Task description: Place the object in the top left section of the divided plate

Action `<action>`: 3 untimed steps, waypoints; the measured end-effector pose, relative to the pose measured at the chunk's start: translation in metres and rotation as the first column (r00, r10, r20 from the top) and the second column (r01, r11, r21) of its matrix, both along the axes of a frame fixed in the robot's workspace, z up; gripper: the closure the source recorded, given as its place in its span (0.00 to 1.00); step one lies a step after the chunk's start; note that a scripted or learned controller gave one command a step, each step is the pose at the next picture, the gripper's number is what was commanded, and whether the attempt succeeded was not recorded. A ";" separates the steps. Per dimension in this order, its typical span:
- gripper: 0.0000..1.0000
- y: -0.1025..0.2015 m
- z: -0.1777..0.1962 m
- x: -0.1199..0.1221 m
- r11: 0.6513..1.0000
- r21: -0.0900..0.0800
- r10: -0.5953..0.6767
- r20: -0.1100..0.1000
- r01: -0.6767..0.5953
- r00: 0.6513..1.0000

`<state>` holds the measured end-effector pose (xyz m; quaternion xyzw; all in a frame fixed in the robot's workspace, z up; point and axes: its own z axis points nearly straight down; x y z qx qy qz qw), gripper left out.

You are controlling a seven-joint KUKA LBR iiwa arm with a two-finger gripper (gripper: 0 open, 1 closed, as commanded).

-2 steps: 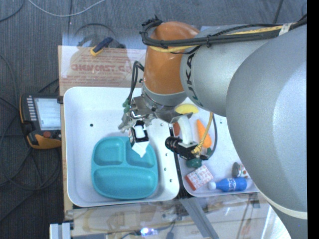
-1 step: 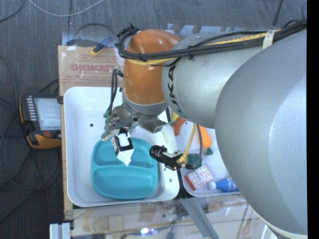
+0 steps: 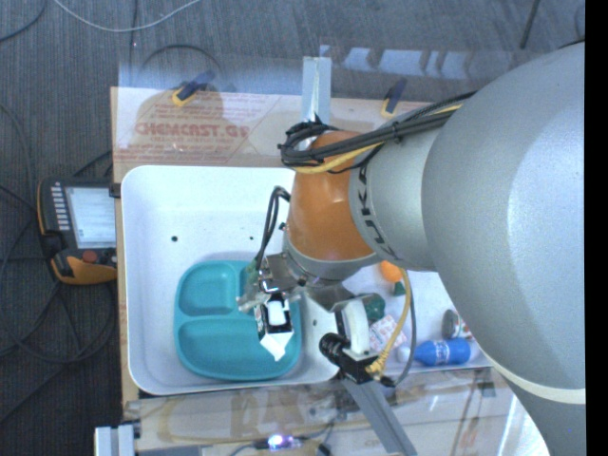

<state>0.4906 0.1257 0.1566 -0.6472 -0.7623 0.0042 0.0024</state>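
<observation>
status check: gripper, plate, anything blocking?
Gripper low over teal divided plate, right side. Fingers unclear. White object under it. Arm hides right bin.

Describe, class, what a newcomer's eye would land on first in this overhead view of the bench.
The huge grey arm fills the right side, its orange band hanging over the middle of the bench. Below it, the teal divided plate stands out in the left white bin, with the tool low over the plate's right side and something white at its tip. A blue object lies in the right bin.
</observation>
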 end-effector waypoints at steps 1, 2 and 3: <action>1.00 -0.068 0.107 -0.005 1.000 -0.002 -0.006 0.005 0.006 1.000; 1.00 -0.015 0.106 -0.006 1.000 -0.001 0.000 0.003 0.000 1.000; 1.00 0.057 0.113 -0.006 1.000 -0.001 -0.023 0.003 0.023 1.000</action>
